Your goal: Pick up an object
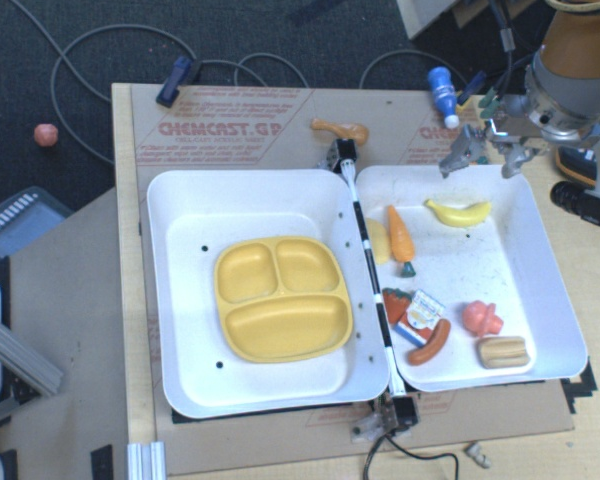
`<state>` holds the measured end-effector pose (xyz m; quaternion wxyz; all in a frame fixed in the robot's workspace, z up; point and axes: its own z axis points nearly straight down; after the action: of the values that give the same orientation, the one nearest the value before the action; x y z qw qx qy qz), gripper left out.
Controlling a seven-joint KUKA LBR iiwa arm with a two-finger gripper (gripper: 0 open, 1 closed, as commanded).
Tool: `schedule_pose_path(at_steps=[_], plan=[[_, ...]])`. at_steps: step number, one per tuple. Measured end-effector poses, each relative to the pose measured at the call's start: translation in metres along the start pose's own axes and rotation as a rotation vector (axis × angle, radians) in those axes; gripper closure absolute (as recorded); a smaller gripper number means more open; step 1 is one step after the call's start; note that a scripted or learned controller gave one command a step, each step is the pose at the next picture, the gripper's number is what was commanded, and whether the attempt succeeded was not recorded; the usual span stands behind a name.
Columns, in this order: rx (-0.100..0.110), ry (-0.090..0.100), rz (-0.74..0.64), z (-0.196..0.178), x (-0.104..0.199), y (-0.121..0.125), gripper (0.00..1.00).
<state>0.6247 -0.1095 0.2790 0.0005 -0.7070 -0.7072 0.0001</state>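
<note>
Right bin (540,258): banana (458,211) at far end, lying just below and left of gripper (487,156), whose fingers stand apart with nothing between them, poised above the bin's far rim.

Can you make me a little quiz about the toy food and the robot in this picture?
1. True or false: the yellow tray sits in the left bin.
2. Which toy lies nearest the gripper? A carrot, B banana, C sausage.
3. Fill in: the pink toy lies just above the ____.

Key: 1 true. 2 B. 3 bun.
</note>
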Motion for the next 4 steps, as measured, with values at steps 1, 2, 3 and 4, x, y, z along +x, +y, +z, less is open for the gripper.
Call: schedule_pose_path(at_steps=[1, 2, 3, 4], plan=[[0.002, -0.001, 0.001, 0.108, -0.066, 0.027, 0.0], [-0.007, -0.001, 0.0, 0.19, -0.086, 0.044, 0.0], [-0.01, -0.002, -0.001, 0.179, -0.086, 0.045, 1.0], [-0.01, -0.002, -0.001, 0.179, -0.086, 0.045, 0.0]])
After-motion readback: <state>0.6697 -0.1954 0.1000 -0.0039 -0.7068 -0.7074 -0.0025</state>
